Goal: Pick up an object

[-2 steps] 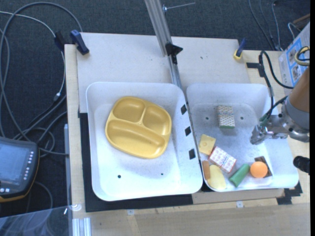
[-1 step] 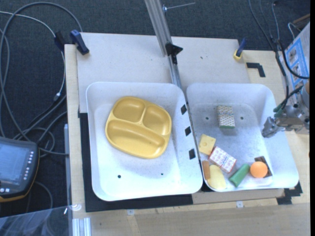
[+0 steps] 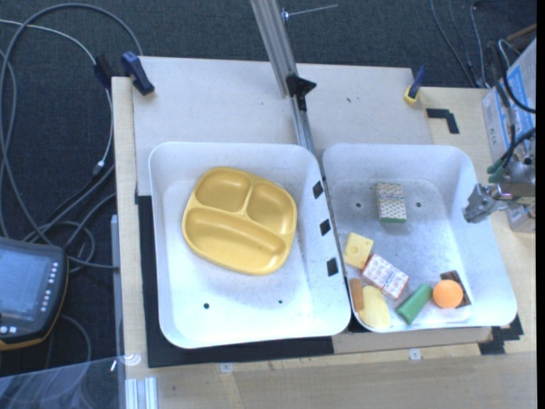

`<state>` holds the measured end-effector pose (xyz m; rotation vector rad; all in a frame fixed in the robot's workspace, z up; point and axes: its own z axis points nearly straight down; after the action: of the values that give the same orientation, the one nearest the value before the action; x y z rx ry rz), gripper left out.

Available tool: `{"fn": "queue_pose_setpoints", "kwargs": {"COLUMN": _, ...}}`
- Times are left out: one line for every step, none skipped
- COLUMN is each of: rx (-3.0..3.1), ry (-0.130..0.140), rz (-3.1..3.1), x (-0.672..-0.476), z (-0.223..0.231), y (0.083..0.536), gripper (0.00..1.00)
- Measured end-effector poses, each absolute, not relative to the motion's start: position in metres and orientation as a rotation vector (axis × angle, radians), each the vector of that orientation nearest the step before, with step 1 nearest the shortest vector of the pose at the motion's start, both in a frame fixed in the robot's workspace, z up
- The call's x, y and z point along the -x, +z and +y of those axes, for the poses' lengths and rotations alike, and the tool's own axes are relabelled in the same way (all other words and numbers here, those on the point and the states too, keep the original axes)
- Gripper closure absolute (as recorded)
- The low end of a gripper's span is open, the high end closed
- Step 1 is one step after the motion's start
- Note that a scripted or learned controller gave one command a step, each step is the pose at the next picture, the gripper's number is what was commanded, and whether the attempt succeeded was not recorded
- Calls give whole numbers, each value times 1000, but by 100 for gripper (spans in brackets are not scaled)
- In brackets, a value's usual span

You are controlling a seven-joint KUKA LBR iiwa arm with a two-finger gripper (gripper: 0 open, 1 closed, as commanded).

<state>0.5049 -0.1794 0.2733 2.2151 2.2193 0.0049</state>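
Camera view: end effector (image 3: 479, 203) at right bin rim (image 3: 477, 173), patterned block (image 3: 391, 201) well left.

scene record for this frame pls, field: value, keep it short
left bin: holds yellow divided tray
right bin: patterned block near centre, apart from the rest
right bin front: cheese wedge, red-and-white box, yellow piece, green block, orange ball
pincer: at right bin's right rim, above it, nothing seen held
task state: no object picked up yet
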Motion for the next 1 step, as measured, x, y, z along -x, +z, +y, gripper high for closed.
{"fn": "queue_pose_setpoints", "kwargs": {"rx": -2212, "ry": 5, "rz": 2229, "x": -526, "z": -126, "y": 277, "gripper": 100}}
